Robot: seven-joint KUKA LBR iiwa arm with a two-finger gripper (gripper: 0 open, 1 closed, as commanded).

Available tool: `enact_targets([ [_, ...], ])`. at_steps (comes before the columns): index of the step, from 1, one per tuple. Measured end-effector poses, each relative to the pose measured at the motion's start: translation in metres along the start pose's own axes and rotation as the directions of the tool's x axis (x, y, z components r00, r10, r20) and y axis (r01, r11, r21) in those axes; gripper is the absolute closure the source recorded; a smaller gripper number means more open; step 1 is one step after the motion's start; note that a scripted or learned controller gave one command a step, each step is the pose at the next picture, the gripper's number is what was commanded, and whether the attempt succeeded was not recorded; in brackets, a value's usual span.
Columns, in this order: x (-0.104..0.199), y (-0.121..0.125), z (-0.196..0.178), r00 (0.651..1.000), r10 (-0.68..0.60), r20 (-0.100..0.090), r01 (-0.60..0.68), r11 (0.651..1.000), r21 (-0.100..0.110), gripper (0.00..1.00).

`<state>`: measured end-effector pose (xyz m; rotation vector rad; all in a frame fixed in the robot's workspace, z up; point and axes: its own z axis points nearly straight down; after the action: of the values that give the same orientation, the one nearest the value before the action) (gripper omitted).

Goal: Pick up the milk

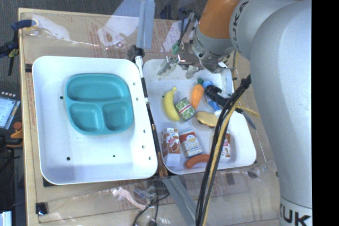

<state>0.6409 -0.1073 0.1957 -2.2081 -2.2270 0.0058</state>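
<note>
The grey arm reaches in from the right, its gripper (pixel 168 64) hanging over the right bin's far left corner, fingers spread apart

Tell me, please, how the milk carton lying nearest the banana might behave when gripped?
The milk carton looks boxy and flat-sided, so probably stiff and unlikely to roll. Lying flat beside a second carton, it likely leaves little room for the jaws.

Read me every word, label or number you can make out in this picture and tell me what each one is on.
"KU", cut off at the frame's edge: on the arm's grey base.
Two red-and-white milk cartons: printing too blurred to read.
Green can: label too small to read.
Device screen at the left edge: unreadable.
</note>
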Motion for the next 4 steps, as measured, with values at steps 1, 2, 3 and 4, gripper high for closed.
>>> enact_targets([
  [1, -0.034, -0.045, 0.079, 0.998, -0.056, 0.011, 0.056, 0.998, -0.022, 0.00],
  [2, -0.103, -0.032, 0.105, 0.999, -0.041, 0.000, 0.041, 0.999, -0.003, 0.00],
  [3, -0.102, -0.141, 0.004, 1.000, 0.008, 0.000, -0.008, 1.000, -0.002, 0.00],
  [4, -0.102, -0.161, 0.100, 1.000, -0.031, 0.002, 0.031, 0.999, -0.014, 0.00],
])
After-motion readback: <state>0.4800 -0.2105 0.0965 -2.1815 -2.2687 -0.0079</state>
